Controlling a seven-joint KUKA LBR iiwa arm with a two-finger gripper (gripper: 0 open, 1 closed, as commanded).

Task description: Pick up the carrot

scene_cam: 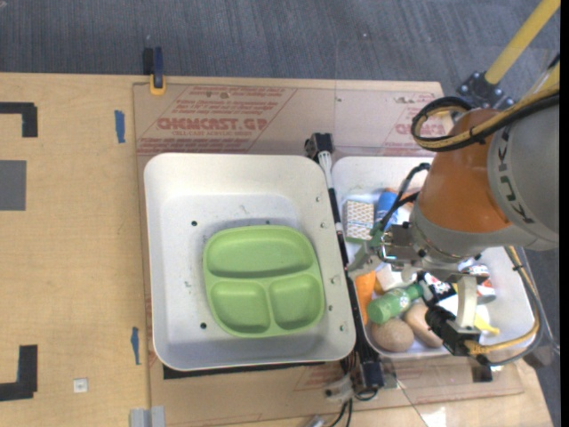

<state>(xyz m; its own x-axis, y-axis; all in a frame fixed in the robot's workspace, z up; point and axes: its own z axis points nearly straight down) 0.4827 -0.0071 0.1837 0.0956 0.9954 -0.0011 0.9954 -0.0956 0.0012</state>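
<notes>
Carrot (365, 285): a smooth orange piece at the right bin's (524, 285) nine o'clock edge, mostly hidden, so its long axis is unclear. Beside it lie a green bottle (391, 305) and a rounded tan potato (392, 335). The hand's (404, 256) grip: cannot tell.

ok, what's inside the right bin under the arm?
Right bin holds a green item, tan potato-like pieces, an orange piece and a blue-white packet. The arm covers its middle.

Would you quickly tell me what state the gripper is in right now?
Gripper: down in the right bin among the items; whether open or closed cannot be told.
</notes>
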